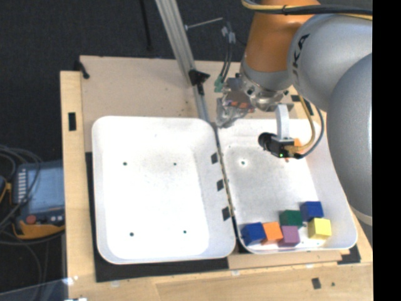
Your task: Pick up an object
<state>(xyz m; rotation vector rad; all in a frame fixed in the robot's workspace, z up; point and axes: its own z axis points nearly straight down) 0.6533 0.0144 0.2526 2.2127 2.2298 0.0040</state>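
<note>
Lying clustered at the lower right of the frame: blue cube (pixel 253 232), orange cube (pixel 273 231), purple cube (pixel 290 235), green cube (pixel 291 217), second blue cube (pixel 311 210), yellow cube (pixel 319 228), mostly touching.

Blue cube (pixel 253 232), yellow cube (pixel 320 228), white bins (pixel 106 168)

The arm (pixel 326 61) runs off the right edge, its bulk covering the right bin's (pixel 250 187) far corner behind the jaws. Whether the jaws are apart is too small and cluttered to tell. The pole (pixel 172 24) is cut off at the top.
</note>
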